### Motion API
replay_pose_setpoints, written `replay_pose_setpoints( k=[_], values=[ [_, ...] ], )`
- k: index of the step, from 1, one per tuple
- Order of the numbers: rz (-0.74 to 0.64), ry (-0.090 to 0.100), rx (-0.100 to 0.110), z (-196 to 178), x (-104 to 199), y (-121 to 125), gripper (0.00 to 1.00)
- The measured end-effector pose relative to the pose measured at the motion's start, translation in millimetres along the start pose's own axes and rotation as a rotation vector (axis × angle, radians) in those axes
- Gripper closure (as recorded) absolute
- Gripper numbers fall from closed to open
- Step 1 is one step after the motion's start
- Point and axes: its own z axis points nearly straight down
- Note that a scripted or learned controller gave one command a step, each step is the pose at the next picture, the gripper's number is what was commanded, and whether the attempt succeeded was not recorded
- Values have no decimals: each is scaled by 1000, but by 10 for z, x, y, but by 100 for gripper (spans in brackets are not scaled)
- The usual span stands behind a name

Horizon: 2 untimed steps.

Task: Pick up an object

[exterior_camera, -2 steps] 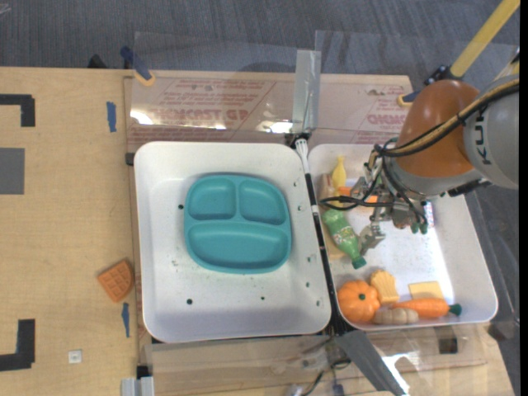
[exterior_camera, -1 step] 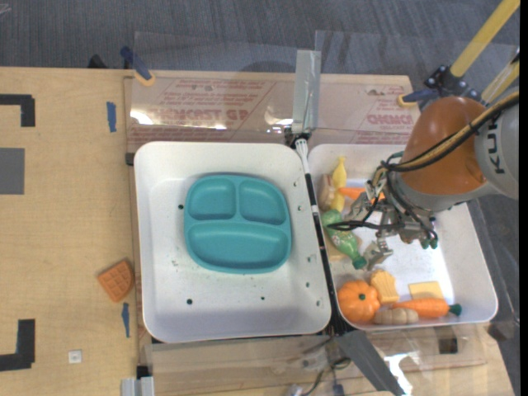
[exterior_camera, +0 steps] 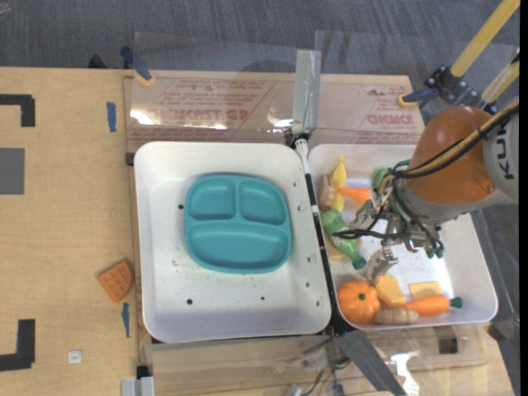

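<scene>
On the desk [exterior_camera: 66, 180], the right bin [exterior_camera: 487, 291] holds light, hard, slick toy food. I'd pinch the pumpkin [exterior_camera: 360, 300] across its ribs; I can't tell how the jaws stand.

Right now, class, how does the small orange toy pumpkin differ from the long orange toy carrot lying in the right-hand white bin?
The small orange toy pumpkin is round and squat; the long orange toy carrot is slim and tapered. The pumpkin sits at the near left corner of the right-hand white bin, the carrot further right, lying flat along the near wall. The pumpkin has a green stem on top, the carrot a green tip at its right end. Both are orange.
</scene>
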Motion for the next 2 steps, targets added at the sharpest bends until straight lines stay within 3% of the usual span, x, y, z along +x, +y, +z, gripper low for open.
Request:
replay_pose_setpoints(
  k=[1, 2],
  values=[
    [-183, 2, -1, 30, -960, -196, 0],
    [-181, -13, 1, -127, -1006, -191, 100]
  ],
)
